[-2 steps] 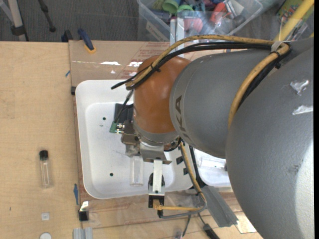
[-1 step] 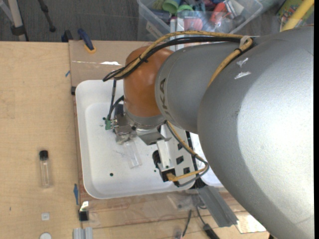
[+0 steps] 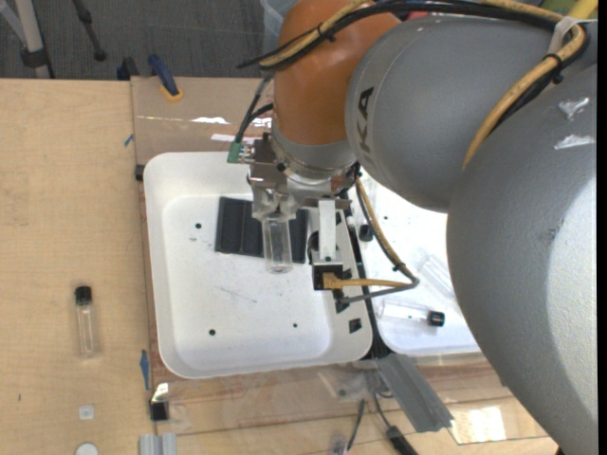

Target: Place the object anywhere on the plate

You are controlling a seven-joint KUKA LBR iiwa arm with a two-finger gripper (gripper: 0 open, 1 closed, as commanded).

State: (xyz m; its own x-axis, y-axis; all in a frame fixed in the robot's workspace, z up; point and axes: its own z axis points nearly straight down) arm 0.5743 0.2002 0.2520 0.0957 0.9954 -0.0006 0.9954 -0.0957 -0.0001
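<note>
One vial (image 3: 277, 243): clear, light, slick, fragile glass; upright over the left bin (image 3: 180, 339), by the black plate (image 3: 237, 226).
Claw (image 3: 273, 209): closed on the vial's top.
Grip: mid-body, gentle.

A clear vial (image 3: 85, 319) with a black cap lies on the wooden bench (image 3: 57, 188), perhaps glass.

Grey arm (image 3: 474, 121), orange band (image 3: 318, 60), yellow-black cables (image 3: 455, 3).
</note>
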